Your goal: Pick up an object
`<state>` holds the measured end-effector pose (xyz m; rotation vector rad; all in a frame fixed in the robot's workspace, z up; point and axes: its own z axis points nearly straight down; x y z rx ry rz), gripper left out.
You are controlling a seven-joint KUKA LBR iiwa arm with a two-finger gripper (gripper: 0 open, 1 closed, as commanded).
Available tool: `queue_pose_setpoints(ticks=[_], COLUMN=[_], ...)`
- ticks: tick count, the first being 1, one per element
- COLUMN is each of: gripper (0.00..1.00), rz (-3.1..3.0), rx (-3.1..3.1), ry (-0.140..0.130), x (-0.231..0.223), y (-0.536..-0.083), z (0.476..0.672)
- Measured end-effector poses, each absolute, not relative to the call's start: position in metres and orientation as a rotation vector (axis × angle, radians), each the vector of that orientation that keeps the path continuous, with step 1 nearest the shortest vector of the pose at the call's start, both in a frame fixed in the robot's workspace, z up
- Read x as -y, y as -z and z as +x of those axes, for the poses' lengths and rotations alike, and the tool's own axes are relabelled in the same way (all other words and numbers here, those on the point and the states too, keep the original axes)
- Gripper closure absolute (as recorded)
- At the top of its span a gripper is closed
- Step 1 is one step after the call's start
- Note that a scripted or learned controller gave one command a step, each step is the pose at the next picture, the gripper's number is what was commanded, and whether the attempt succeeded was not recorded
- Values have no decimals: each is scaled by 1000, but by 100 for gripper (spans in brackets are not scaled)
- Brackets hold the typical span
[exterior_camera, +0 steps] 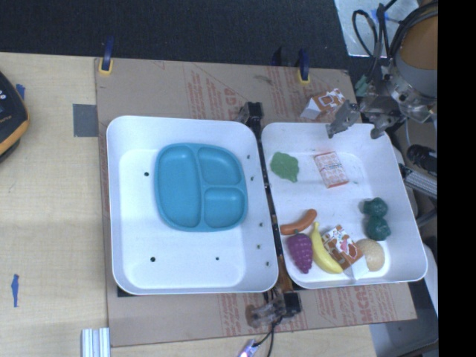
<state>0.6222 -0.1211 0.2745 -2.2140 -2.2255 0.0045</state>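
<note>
Packet [329, 169] nearest gripper [360, 122].
Fingers spread wide, holding nothing; drop straight over packet, close across its narrow side.

Your bench [44, 222] is pale wood, with a brown cardboard sheet [186, 88] laid flat across it. On that sheet you have two white bins touching side by side: the left bin [126, 199] and the right bin [394, 184].
</note>
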Motion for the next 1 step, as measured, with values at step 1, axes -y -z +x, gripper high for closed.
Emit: queue_pose_setpoints(ticks=[1], gripper=[0], rz=[-2214], rx=[2223], ry=[-9], x=[156], y=[-136], z=[589])
